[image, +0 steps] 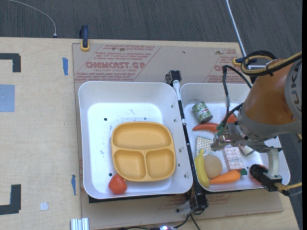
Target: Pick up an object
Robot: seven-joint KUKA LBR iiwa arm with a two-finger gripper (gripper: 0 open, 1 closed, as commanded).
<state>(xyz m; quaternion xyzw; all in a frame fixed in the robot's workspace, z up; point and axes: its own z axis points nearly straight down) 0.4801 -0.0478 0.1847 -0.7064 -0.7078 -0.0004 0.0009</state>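
The big grey and orange robot arm [271, 102] reaches in from the right, low over the right white bin [283, 164]. Its gripper [221, 142] hangs just above a white waffle-patterned cracker [203, 144]; I cannot tell how it is set. Beside it lie a tan potato [213, 166], an orange carrot [225, 178], a yellow banana [201, 170], a red chili pepper [205, 127] and a green can [202, 112]. The left white bin [96, 128] holds a smooth yellow plastic tray [142, 151] and a red tomato [117, 184]. Both bins sit on brown cardboard [120, 61].

Tray [142, 150] in left bin [91, 128]; potato [213, 166] in right bin [188, 96].
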